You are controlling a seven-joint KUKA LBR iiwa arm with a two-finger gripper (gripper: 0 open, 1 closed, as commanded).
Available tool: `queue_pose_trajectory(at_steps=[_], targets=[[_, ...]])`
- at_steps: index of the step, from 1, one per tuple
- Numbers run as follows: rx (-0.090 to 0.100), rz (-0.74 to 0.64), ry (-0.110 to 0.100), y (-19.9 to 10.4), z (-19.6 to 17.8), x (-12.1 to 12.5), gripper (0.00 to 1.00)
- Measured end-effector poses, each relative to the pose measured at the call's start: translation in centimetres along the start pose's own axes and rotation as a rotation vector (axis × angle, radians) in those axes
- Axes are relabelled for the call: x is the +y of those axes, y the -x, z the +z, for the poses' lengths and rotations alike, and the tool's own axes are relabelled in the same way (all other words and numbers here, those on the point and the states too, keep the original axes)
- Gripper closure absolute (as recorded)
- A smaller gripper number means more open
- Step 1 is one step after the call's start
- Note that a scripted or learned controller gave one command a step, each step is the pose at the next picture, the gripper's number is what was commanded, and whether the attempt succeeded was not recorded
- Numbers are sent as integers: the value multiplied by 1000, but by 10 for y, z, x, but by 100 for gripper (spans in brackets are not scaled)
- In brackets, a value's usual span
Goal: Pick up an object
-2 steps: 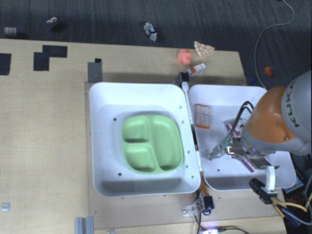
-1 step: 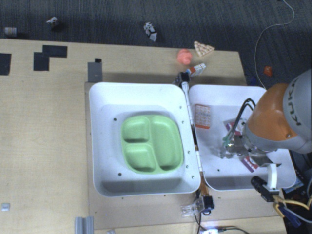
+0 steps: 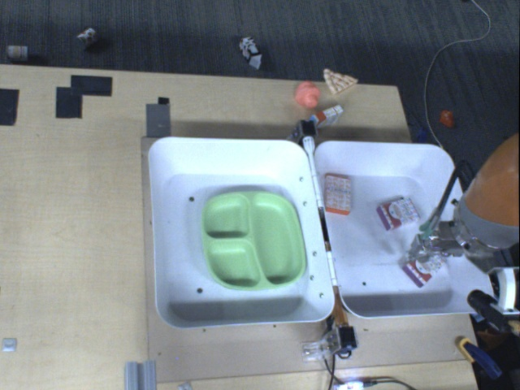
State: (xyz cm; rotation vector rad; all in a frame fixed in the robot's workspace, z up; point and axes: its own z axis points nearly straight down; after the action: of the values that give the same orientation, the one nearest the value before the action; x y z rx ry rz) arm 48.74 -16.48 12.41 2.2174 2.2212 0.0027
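Gripper is down in the right bin, near its right wall, low toward the front edge. Can't tell the finger state, metal blurs together there. Small dark-red packet lies right at the tip, just beside/under it; contact unclear. Second packet, red and white, sits just up-left of the gripper, mid-bin. Flat card with a red grid print lies near the bin's left wall, toward the back. So three items in the right bin. Left bin holds one green divided tray, three compartments, roughly centred. Two white bins total, touching along the middle edge.
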Motion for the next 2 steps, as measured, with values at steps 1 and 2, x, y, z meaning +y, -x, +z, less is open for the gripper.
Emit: queue_pose_trajectory(at_steps=[1, 2], targets=[[1, -3, 2, -46, -113, 98, 100], [0, -3, 1, -46, -113, 98, 0]])
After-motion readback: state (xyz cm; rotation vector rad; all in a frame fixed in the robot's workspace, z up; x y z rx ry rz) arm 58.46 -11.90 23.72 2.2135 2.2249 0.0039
